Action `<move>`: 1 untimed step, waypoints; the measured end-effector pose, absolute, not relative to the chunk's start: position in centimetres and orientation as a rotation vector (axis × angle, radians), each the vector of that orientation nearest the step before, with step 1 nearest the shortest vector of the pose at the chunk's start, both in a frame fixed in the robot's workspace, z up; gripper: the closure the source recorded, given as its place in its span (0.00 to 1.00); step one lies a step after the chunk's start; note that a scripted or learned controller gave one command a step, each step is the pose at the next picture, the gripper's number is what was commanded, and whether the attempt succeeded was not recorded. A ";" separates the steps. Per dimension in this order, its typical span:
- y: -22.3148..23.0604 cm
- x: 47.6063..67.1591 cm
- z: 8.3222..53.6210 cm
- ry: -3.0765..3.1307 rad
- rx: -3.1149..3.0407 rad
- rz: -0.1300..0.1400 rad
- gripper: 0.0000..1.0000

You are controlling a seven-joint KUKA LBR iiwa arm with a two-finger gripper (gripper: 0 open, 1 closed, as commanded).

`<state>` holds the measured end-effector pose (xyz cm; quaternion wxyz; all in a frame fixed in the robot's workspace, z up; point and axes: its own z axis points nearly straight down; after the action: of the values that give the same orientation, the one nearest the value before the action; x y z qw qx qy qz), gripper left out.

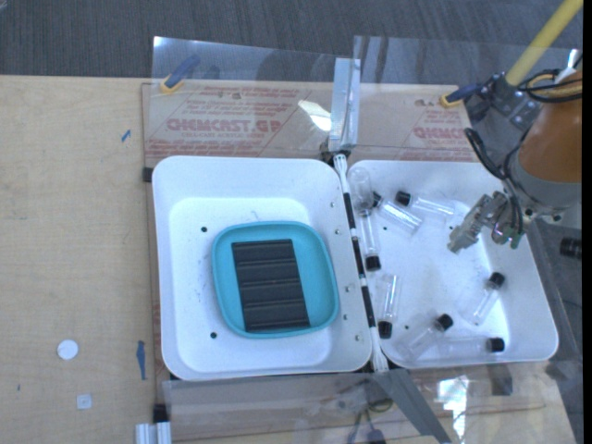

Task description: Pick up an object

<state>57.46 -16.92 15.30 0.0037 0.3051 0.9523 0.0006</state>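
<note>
Clear, black-capped plastic vials (400, 216) lie scattered in the glossy white right bin (532, 336). The metal tool (479, 226) hovers above them, its state unclear. A teal tray (225, 280) fills the left bin (176, 248).

The two bins (180, 248) are white. In the left one lies a light blue tray (227, 289) with a dark grey ribbed pad (269, 284). In the right bin, the little tubes (400, 216) are clear with black caps. The tabletop (65, 229) is pale brown wood. The arm (553, 146) is grey and orange.
</note>
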 end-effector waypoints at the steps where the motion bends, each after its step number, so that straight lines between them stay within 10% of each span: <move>1: -21.3 58.8 11.4 3.058 0.681 -0.001 1.00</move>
<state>58.77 -21.35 11.41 0.0042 0.2175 0.9761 -0.0002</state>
